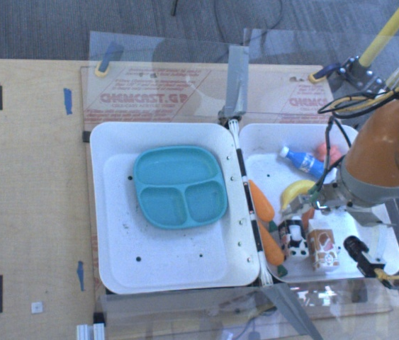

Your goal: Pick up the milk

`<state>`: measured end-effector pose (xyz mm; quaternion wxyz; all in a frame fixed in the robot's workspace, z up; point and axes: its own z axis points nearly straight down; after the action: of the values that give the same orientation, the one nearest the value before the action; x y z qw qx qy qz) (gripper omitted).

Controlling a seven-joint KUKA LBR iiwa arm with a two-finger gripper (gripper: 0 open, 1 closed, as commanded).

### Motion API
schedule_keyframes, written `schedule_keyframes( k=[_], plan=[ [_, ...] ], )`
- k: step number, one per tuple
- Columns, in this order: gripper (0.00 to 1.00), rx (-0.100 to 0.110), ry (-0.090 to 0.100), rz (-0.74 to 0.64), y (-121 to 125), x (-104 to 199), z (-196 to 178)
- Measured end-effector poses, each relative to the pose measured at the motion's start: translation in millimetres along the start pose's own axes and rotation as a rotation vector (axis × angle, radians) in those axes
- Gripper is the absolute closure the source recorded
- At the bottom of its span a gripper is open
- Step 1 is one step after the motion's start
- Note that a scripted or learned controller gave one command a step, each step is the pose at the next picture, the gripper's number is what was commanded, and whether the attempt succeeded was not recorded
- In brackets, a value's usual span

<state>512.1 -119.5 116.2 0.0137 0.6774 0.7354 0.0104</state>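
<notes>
The milk (297,243) is a small carton with black and white cow patches, standing near the front of the right bin (390,261). My gripper (300,211) hangs just behind and above it, over the lower end of a yellow banana (297,190). The gripper looks open, with nothing between its fingers. The arm's orange band (380,147) and grey wrist cover the right part of this bin.
A brown carton (323,250) stands right of the milk, touching or nearly so. Two carrots (261,200) (271,243) lie along the bin's left wall. A blue bottle (304,160) and a pink item (330,151) sit at the back. A teal divided plate (180,186) lies in the left bin (114,246).
</notes>
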Motion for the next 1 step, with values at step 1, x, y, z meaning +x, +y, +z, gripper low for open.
schedule_keyframes(
  k=[1],
  plan=[
    [0.00, -0.001, -0.009, 0.010, -27.6, -53.7, 18.0]
  ],
)
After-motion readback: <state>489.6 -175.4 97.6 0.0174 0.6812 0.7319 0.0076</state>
